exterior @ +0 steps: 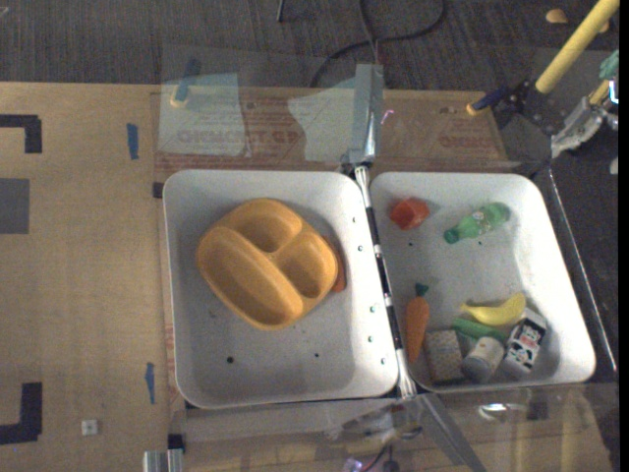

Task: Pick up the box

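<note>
Cardboard table [79, 264] before you: left bin [187, 362] holds an orange plate [267, 262]; right bin [560, 264], five o'clock corner, holds the box [526, 343]. End effector [590, 126] state: cannot tell.

2 white bins: left bin [187, 362], right bin [560, 264], each with small dark dots on the floor. Bench [79, 264] is tan, marked with black squares and short blue tape strips.

Left bin: divided plate [267, 262], yellow-orange throughout, with an orange-red patch showing at its right edge.

Right bin:
- cup [410, 212], red-orange
- bottle [478, 222], green
- carrot [417, 326], orange with a dark green top
- banana [494, 312], yellow, lying over a green piece
- box [525, 343], white with black and red print
- can [483, 358], grey
- block [443, 354], tan and speckled

Upper right: a yellow rod [578, 35] against dark grey floor.
</note>
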Action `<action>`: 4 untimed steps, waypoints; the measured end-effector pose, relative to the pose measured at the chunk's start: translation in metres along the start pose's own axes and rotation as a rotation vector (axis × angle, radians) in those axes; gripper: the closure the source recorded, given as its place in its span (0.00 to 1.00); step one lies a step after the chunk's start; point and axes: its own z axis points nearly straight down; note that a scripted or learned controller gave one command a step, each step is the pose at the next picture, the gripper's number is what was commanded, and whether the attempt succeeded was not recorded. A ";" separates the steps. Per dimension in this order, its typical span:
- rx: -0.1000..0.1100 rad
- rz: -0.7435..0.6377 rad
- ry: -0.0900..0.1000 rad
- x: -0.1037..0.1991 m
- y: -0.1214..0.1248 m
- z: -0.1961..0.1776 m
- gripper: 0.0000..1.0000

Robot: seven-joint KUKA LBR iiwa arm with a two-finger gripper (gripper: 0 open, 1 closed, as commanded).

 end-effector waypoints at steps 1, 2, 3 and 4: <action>0.004 0.063 0.001 0.064 -0.023 0.086 0.00; 0.001 0.077 0.002 0.083 -0.030 0.275 0.00; 0.002 0.282 0.000 0.032 -0.041 0.046 0.00; 0.006 0.387 0.001 0.096 -0.044 0.215 0.00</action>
